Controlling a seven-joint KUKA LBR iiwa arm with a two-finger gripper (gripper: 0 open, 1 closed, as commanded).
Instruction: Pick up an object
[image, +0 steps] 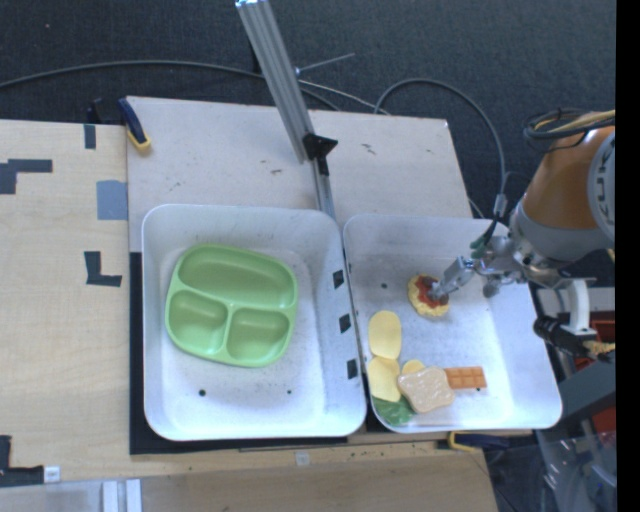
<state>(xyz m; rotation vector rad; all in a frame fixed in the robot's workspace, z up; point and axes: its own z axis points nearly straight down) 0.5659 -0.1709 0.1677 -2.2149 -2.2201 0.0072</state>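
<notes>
Gripper over toy food in the right bin

Gripper (447, 285) sits low at a small round toy food piece (429, 297), yellow with a red top, mid right bin (520, 400); whether it is open or closed I cannot tell. Near the front wall lie two yellow ovals (384, 334), a toast slice (427, 389), an orange wafer (465, 378). The left bin (160, 400) holds a green divided plate (232, 304), bare floor round it.

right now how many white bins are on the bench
2. The left bin holds a green divided plate; the right bin, touching it, holds toy food pieces, with the gripper over it.
</notes>
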